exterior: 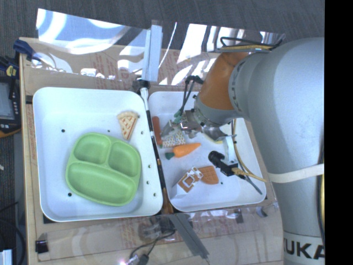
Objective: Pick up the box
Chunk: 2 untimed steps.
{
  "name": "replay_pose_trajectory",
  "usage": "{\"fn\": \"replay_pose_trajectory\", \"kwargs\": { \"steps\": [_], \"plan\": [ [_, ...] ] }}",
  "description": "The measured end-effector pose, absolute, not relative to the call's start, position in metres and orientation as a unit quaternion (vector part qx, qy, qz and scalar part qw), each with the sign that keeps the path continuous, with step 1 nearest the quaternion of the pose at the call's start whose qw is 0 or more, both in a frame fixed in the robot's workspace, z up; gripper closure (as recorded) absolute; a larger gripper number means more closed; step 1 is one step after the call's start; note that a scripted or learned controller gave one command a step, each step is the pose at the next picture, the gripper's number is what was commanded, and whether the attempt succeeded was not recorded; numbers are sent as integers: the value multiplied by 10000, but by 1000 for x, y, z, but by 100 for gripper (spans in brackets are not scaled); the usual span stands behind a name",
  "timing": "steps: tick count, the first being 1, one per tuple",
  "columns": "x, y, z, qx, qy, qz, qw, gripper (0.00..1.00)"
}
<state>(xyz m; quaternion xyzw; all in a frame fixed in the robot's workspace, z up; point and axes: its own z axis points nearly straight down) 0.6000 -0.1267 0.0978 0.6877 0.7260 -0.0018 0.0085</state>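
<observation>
While the tool [177, 127] hangs above, the box [193, 179] lies apart — nearer the bin's front.

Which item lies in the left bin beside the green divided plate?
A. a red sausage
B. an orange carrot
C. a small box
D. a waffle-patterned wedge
D: the waffle-patterned wedge lies in the left bin just above the green divided plate, while the carrot lies in the right bin.
</observation>
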Motion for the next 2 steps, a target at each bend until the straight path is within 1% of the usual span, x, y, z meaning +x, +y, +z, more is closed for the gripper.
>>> {"fn": "replay_pose_trajectory", "kwargs": {
  "steps": [1, 2],
  "plan": [
    [601, -125, 108, 6860, 7275, -1, 89, 100],
    [601, -125, 108, 6859, 7276, -2, 91, 0]
  ]
}}
